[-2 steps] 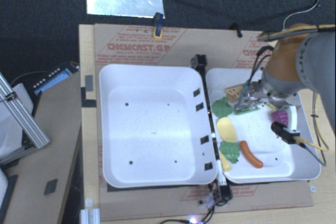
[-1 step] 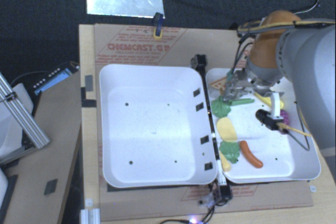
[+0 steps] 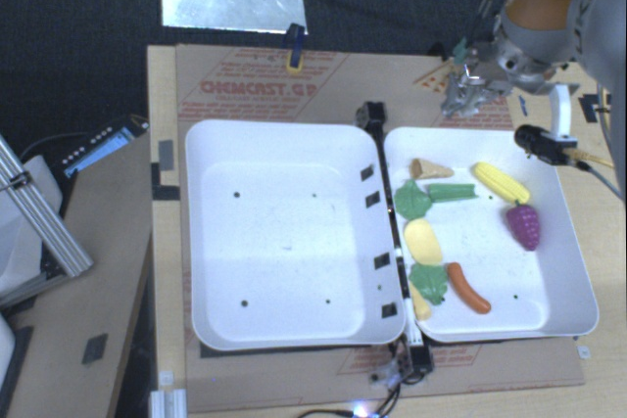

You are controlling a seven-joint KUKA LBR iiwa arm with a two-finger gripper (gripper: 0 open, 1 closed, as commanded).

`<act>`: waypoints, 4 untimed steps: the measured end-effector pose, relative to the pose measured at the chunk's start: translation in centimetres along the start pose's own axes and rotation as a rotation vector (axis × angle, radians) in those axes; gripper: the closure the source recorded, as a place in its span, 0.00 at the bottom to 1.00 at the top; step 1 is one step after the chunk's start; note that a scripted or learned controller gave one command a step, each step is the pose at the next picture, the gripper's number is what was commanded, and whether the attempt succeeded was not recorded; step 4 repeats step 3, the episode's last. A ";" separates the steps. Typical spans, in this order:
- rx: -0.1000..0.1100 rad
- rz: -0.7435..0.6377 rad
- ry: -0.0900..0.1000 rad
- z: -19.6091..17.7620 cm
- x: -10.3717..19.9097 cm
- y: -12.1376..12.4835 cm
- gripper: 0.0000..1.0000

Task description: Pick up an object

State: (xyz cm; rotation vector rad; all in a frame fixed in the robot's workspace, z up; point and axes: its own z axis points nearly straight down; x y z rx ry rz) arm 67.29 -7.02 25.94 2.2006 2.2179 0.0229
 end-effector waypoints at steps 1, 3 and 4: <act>0.025 -0.004 0.006 6.2 9.2 -1.1 1.00; 0.019 0.000 0.004 3.5 14.4 -0.3 1.00; 0.019 0.000 0.004 3.5 14.4 -0.3 1.00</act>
